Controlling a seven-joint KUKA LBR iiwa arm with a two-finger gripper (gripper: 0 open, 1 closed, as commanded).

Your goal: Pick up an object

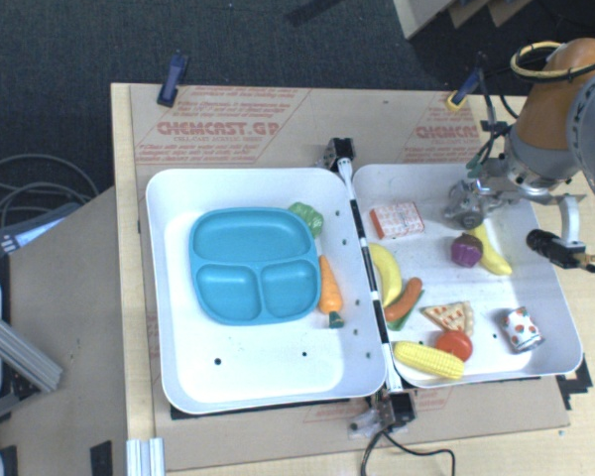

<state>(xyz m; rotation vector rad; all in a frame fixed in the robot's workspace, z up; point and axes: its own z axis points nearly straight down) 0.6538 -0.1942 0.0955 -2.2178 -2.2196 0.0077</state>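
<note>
Hovering low in the camera view, gripper sits over the right bin's far part, just above a purple object beside a yellow banana piece; likely lining up a grab. Cannot tell its state. Toy foods lie scattered for picking; blue divided plate occupies left bin, carrot alongside.

Glossy plastic blue tray, smooth white bins, matt cardboard w/ print.
</note>
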